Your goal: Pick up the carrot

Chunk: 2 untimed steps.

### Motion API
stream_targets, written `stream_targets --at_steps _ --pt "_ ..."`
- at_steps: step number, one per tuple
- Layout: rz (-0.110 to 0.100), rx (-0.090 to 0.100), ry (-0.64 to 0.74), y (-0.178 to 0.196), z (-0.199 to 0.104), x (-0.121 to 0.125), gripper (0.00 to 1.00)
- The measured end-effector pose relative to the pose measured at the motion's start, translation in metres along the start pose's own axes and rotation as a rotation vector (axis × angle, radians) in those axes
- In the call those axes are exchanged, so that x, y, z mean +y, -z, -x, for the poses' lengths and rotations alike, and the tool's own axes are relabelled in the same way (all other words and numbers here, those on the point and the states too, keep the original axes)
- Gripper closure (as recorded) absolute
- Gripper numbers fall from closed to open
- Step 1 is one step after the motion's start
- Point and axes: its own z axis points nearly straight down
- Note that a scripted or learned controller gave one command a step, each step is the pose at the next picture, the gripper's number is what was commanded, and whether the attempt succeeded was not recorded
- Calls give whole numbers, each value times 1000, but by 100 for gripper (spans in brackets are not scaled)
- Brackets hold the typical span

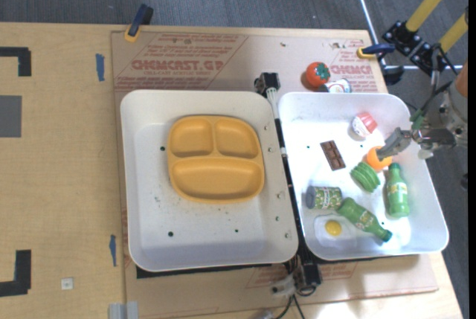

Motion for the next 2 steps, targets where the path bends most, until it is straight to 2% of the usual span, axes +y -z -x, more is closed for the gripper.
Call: stream_targets --at_steps 1,2 --pt "0 0 28 -83 2 61 0" --pt "0 1 283 -135 -49 36 0"
